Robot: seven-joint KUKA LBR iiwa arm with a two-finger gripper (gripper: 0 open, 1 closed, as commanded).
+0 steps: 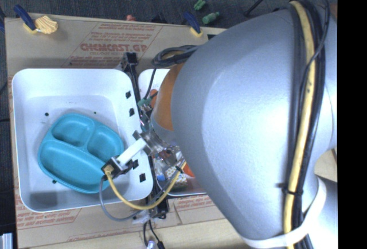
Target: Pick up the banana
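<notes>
My arm point(258, 121) fills most of the frame, grey shell with the orange band point(163, 105) showing at its left edge, reaching down over the right bin point(150, 78). That bin is almost all covered; I see just a bit of its near-left rim and corner.

The hand point(162, 163) seems to be low in the right bin near the divider between the bins, under a clutter of brackets and cables. A white bracket with a black tip point(121, 162) sticks out left over the left bin, and a yellow cable point(135, 199) loops below it. How far the hand is spread, and whether it has anything, I cannot tell; it's buried behind the wrist hardware.

Banana: I can't pick it out for sure. There are small bits of orange and other colour point(182, 173) right by the hand, but too little shows to name them. If the banana is in the right bin, it's hidden under my arm.

Left bin point(23, 127) holds a teal divided plate point(80, 150), lying tilted toward the bin's right side, untouched.

Progress, my read: arm is down at grasp height in the right bin, so I'm at or near the grasp step. No confirmed grip, no lift. Left to do: secure the banana, raise it clear.

The bins sit on a cardboard-covered surface point(109, 41).
</notes>
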